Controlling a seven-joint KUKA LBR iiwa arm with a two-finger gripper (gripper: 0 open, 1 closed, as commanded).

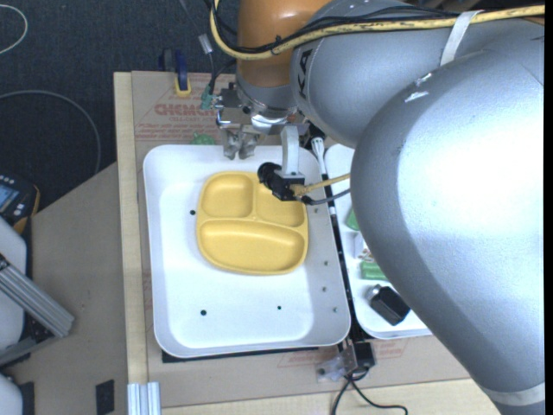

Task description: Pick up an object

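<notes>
Two shallow white bins sit side by side on the surface [138, 232], and the left bin [233, 318] serves as the landmark here. In the upper half of that bin lies the yellow divided plate [251, 227], flat on the bin floor, with two small compartments toward the back and one long compartment toward the front. Just behind the plate, over the left bin's back rim, hangs the gripper [240, 145]; whether the jaws are spread or pressed together cannot be told from this angle, and nothing is seen between them. At the plate's back right corner a small black fitting [278, 182] on the arm overlaps its edge. Right of the left bin, the right bin [389, 328] holds a black block [389, 305] and some green pieces [370, 271], mostly under the grey arm [449, 188].

The plate looks like light, stiff moulded plastic, smooth and likely slippery. Its raised rim or the ridge between compartments seems the best place to pinch; the flat floors offer no hold.
</notes>
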